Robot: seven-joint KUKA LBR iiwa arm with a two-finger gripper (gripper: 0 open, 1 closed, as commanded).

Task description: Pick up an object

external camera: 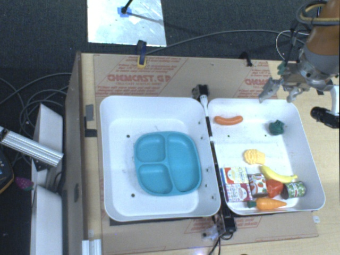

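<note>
The right bin (305, 142) holds an orange sausage (228, 120), a dark green piece (276, 126), a yellow corn piece (254, 156), a banana (277, 173), a red-and-white carton (243, 184), a red piece (273, 187), a small can (295, 189) and a carrot (270, 204). My gripper (280, 92) hangs above the bin's far right corner, open, fingers spread, nothing between them. It is well above and behind the green piece.
The left bin (114, 142) holds a blue divided plate (167, 162). A clamp (202, 92) sits between the bins at the back. Cables run along the bench's far edge, and a metal sheet (126, 15) lies on the floor beyond.
</note>
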